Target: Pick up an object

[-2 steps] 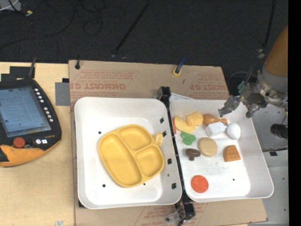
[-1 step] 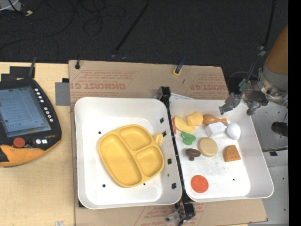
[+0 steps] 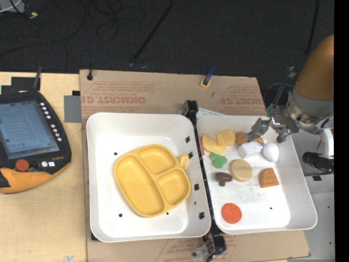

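The right bin [image 3: 297, 214] holds several small toy foods: yellow pieces [image 3: 223, 140], a green piece [image 3: 218, 160], a brown piece [image 3: 222, 177], a cream round [image 3: 241, 170], a white block [image 3: 250, 148], a white egg [image 3: 270, 152], a brown waffle-like square [image 3: 268, 177] and a red disc [image 3: 232, 213]. My gripper [image 3: 269, 131] hovers over the bin's far right part, just above the white block and the egg. Its fingers are spread open, with nothing between them.
The left bin [image 3: 103, 141] carries a yellow divided plate [image 3: 152, 179]. A black divider [image 3: 199, 168] runs between the bins. A tablet-like pendant [image 3: 30, 135] lies on the bench at far left. Cardboard [image 3: 142, 94] lies under the bins.
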`<state>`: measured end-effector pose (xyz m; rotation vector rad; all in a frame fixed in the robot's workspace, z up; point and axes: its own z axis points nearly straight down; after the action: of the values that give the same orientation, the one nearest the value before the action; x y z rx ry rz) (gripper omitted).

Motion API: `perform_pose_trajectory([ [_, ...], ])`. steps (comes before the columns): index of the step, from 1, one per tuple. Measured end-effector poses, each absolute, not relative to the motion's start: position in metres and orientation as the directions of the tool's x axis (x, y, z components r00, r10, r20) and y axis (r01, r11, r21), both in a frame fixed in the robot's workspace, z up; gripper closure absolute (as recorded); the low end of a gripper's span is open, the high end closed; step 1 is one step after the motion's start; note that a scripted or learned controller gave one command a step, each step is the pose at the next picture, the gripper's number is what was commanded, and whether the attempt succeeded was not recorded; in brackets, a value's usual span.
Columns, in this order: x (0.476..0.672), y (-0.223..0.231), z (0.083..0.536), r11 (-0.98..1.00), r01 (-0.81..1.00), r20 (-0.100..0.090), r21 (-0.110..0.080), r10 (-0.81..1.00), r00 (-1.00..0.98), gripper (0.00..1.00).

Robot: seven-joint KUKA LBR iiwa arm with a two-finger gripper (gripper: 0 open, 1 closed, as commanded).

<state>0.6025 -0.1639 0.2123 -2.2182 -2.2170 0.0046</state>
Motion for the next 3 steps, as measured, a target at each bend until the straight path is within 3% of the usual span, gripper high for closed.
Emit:
perform_pose_trajectory([
  [2, 0.601, -0.152, 0.104, 0.004, 1.0, 0.002, -0.006, 1.0, -0.004, 0.0],
  [3, 0.602, -0.151, 0.088, 0.002, 1.0, 0.0, -0.002, 1.0, -0.002, 0.0],
])
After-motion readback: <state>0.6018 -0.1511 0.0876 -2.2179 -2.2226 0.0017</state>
